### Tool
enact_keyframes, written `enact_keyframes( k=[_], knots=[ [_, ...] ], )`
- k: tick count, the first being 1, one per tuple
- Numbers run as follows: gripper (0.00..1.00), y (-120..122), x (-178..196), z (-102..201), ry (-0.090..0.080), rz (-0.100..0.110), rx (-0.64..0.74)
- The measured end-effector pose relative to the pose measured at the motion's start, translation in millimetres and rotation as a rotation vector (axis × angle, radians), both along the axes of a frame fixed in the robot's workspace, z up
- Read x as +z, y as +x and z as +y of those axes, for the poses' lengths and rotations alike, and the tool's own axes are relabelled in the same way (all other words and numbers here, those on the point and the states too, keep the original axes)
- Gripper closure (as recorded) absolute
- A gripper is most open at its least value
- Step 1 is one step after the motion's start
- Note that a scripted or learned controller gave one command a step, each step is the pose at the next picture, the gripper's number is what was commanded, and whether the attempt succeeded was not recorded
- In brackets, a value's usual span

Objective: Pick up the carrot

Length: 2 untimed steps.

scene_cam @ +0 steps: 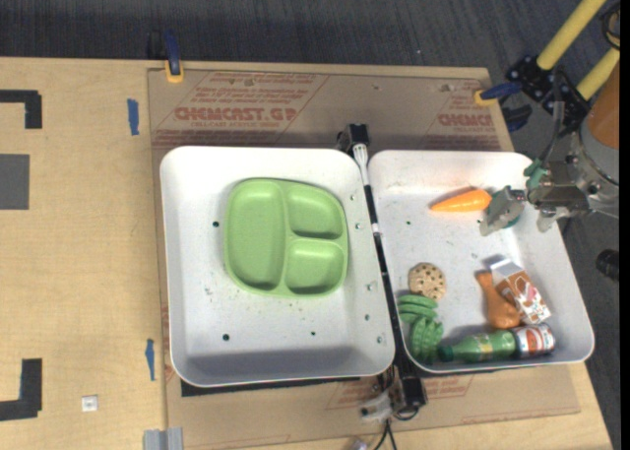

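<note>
Arm reaches in from right; gripper [507, 210] low over right bin [576, 286], fingers released, just right of carrot [460, 201].

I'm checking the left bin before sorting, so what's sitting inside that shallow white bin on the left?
Inside the left shallow white bin lies one light green divided plastic plate, its three compartments bare. The bin floor beneath the plate is covered.
</note>
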State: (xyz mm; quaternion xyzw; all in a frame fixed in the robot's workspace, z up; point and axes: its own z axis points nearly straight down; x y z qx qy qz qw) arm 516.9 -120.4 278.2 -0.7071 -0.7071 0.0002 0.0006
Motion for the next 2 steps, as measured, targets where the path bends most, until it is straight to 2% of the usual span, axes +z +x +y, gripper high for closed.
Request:
enact_keyframes(
  k=[1,2],
  knots=[
    [0.0,89.8,-48.7,-45.0,-0.002,-0.003,0.055],
    [0.0,116.3,-175.0,-67.6,-0.001,-0.003,-0.136]
  ],
)
